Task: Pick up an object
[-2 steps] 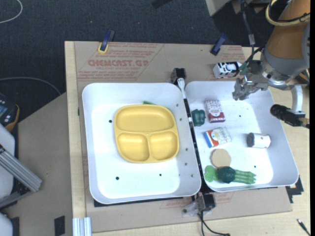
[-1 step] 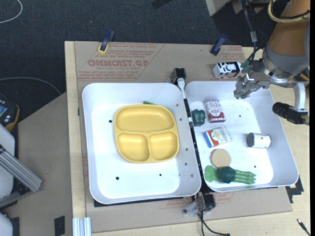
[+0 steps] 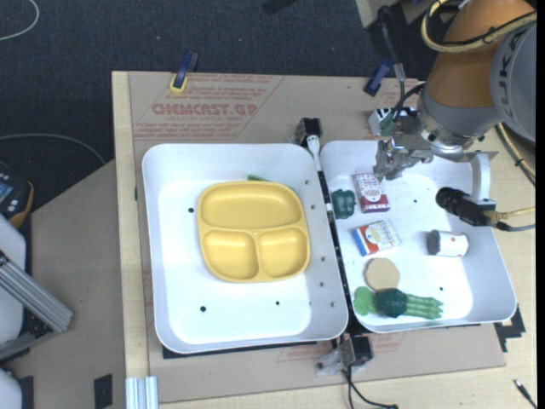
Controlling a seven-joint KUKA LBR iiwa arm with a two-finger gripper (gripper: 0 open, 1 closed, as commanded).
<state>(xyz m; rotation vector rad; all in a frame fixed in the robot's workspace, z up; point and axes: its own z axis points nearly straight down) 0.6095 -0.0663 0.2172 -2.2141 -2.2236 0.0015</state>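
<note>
Nearest, at the front rim of the right bin point(image 3: 464, 284), a green leafy toy point(image 3: 419, 306) lying flat, with a dark green ball point(image 3: 392, 302) at its left end and a paler green knob point(image 3: 364, 298) just beside that. Just behind, a tan round disc point(image 3: 382, 273), flat on the bin floor. Farther back, a small blue, red and white packet point(image 3: 375, 237). To its right and apart from it, a short white cylinder point(image 3: 448, 244) with a dark end, lying on its side.

In the left bin point(image 3: 170, 262), at about the same depth, a yellow divided plate point(image 3: 254, 230) with three compartments, right side up, in the middle of the floor. Past the plate's far edge, a sliver of something green point(image 3: 258, 178), too hidden to name.

Back in the right bin, by the left wall, a small dark green lump point(image 3: 342, 202). Just to its right, a red and white packet point(image 3: 371, 192), flat on the floor. Over that packet's far right corner, the gripper point(image 3: 388, 169), pointing down, either close above or touching: cannot tell which. Cannot tell either whether released or clenched.

Above the gripper, the grey arm point(image 3: 460, 100) with its orange band, reaching in from the right. At the far rim between the bins, a black clip point(image 3: 308, 129). Farthest, on the brown board point(image 3: 255, 100) with red lettering, a blue and yellow clamp point(image 3: 181, 73) at left and a blue clamp point(image 3: 377, 82) at right.
</note>
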